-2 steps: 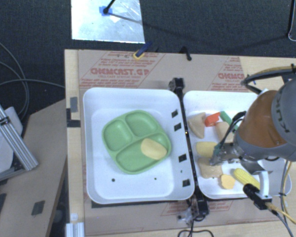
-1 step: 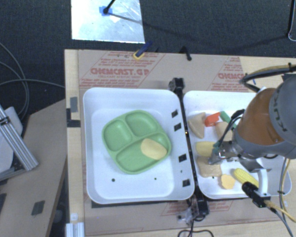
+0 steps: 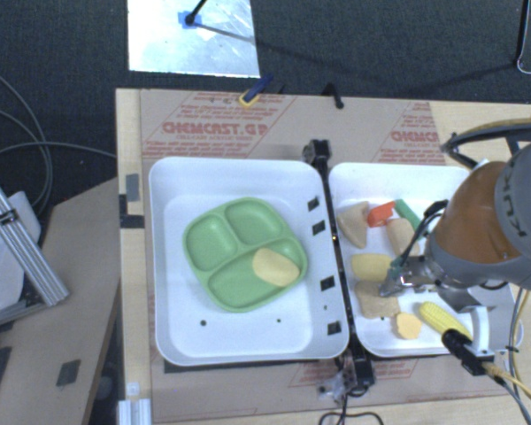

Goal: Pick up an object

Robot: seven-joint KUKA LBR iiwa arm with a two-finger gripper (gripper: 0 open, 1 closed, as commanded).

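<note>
The right bin [image 3: 442, 173] holds several toy foods: a tan wedge [image 3: 352, 224], a red-orange piece [image 3: 380, 211], a green stick [image 3: 407, 212], a pale yellow piece [image 3: 369, 266], a tan chunk [image 3: 377, 305], a corn cob [image 3: 441, 319] and a small orange-yellow round [image 3: 408, 327]. My gripper [image 3: 392, 282] hangs low inside this bin, just right of the pale yellow piece and above the tan chunk. The arm's bulky wrist [image 3: 478, 228] covers the bin's right half. I cannot see any object held.
The left bin [image 3: 177, 326] carries a green divided plate [image 3: 214, 242] with a yellow food piece [image 3: 276, 266] in its lower right section. A black divider with clips [image 3: 329, 237] runs between the bins. Cardboard lines the bench under both bins.
</note>
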